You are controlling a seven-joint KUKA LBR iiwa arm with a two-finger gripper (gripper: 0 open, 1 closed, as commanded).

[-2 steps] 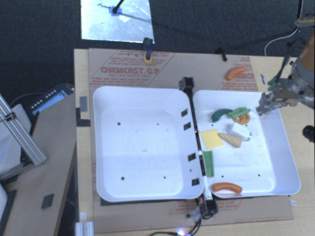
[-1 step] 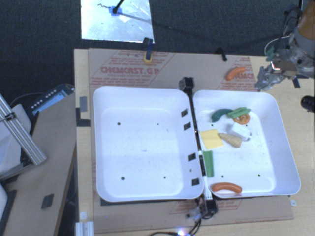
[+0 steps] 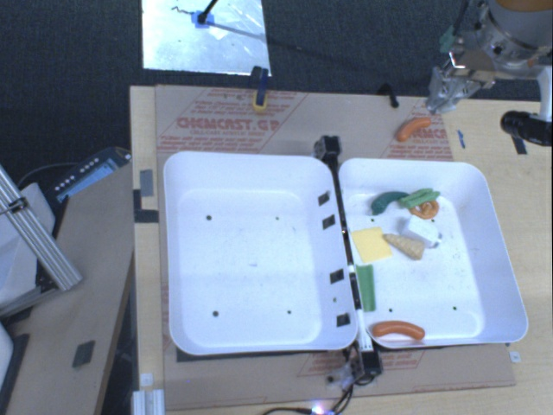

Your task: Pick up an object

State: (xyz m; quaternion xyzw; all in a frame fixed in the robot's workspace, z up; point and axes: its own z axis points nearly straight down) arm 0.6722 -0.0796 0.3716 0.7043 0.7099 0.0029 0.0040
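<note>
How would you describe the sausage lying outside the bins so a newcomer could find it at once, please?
Start at the right bin, then look past its far rim onto the cardboard. The orange sausage lies there, just below the gripper. Its twin sits inside the bin's near edge.

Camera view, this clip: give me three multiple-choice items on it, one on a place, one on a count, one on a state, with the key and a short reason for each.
1. Where does the yellow block lie?
A. In the left bin
B. In the right bin
C. On the bench behind the bins

2. How many orange sausage-shaped pieces are there?
A. One
B. Two
C. Four

3. Where is the gripper?
A. Down inside the left bin
B. Pressed onto the yellow block
C. Above the bench behind the right bin

Key:
1 B, it sits in the right bin, near the divider.
2 B, one sausage lies at the right bin's front edge, another sausage on the bench behind it.
3 C, it hangs over the bench near the far sausage, outside both bins.
</note>
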